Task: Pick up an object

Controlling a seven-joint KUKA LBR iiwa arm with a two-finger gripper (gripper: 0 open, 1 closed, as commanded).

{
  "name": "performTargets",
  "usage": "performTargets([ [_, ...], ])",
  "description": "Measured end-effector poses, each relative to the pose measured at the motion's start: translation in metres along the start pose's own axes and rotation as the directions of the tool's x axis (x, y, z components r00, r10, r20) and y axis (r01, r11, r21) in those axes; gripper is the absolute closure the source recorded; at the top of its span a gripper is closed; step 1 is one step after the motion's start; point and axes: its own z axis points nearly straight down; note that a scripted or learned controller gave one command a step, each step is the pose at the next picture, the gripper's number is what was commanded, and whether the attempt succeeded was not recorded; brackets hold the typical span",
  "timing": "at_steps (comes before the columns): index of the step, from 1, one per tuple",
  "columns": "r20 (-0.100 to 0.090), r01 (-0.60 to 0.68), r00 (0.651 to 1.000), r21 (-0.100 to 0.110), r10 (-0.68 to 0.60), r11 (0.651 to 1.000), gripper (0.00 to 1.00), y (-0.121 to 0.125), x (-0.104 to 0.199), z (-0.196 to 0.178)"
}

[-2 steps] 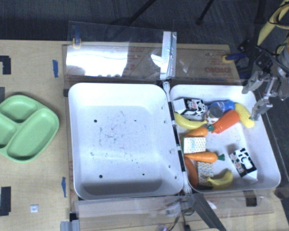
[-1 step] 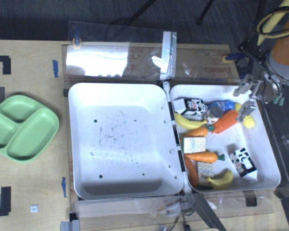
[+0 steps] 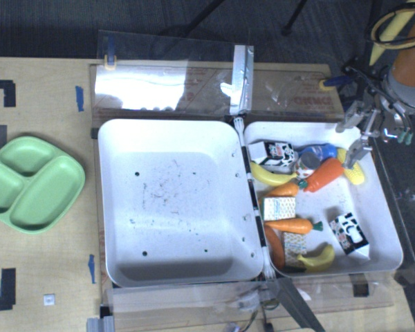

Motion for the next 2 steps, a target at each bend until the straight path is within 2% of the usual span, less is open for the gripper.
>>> performTargets([
  [1, 0.011, -0.114, 0.993, -0.001, 0.114, 0.993, 0.0, -0.003, 0.008, 0.056],
  [2, -0.005, 0.007, 1.0, -0.001, -0.007, 1.0, 0.0, -0.015, 0.085, 0.023],
])
